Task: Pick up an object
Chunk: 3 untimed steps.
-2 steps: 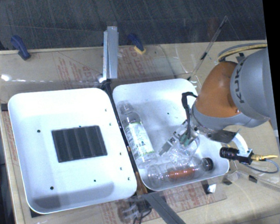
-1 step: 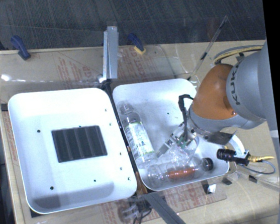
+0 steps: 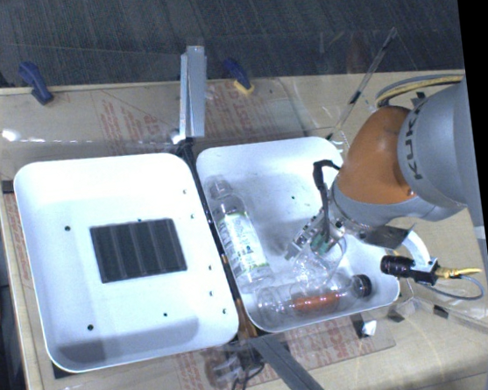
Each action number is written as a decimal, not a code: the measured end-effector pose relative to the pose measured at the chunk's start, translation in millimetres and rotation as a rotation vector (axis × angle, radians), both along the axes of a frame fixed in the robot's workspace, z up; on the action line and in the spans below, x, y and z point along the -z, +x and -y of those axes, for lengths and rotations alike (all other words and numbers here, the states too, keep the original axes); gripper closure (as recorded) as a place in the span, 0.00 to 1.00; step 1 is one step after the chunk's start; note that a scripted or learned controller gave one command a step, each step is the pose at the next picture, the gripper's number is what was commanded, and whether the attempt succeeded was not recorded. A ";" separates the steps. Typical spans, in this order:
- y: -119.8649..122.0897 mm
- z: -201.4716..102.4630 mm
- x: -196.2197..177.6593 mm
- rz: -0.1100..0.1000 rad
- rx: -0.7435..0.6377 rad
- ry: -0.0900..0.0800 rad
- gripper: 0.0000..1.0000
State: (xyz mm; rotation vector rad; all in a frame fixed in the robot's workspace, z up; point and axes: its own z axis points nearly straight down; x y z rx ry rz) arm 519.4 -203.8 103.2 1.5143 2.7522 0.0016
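Note:
In the right bin a clear plastic bottle with a pale label lies along the left wall. A second clear bottle with a red-brown band and dark cap lies along the front wall. A crumpled clear plastic thing sits between them. My gripper is low over the bin's right half, just above the crumpled plastic. The wrist hides its fingertips. I see nothing clearly held.
The left bin holds a dark ribbed rectangular pad lying flat in its middle. Blue clamps sit at the bench's back edge. A metal bar stands between the bins at the back.

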 end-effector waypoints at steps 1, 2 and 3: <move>0.0 -0.1 0.1 0.000 0.000 0.000 0.00; 2.3 7.2 -4.6 -0.001 0.124 -0.001 0.00; 19.2 6.8 11.0 0.001 0.220 -0.002 0.00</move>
